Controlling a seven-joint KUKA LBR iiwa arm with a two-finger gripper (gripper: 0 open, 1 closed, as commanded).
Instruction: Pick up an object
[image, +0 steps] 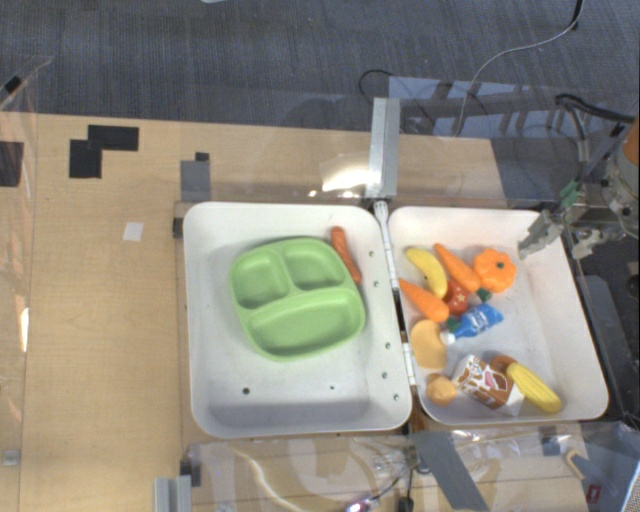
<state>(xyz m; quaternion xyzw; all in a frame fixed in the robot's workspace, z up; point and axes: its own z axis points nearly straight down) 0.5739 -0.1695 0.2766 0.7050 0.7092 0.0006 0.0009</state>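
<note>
The right bin holds several toy foods. Among them are a yellow banana, two carrots, an orange pumpkin, a small red piece and a blue bottle. Nearer the front lie a pale orange fruit, a brown-and-white packet, a yellow corn-like piece and a small tan ball. My gripper hangs over the bin's far right corner, just right of the pumpkin and above it, with nothing seen in it.
The left bin carries a green divided plate with a brown sausage along the plate's right rim. A metal post stands behind the seam between the bins. Cables run behind the right bin.
</note>
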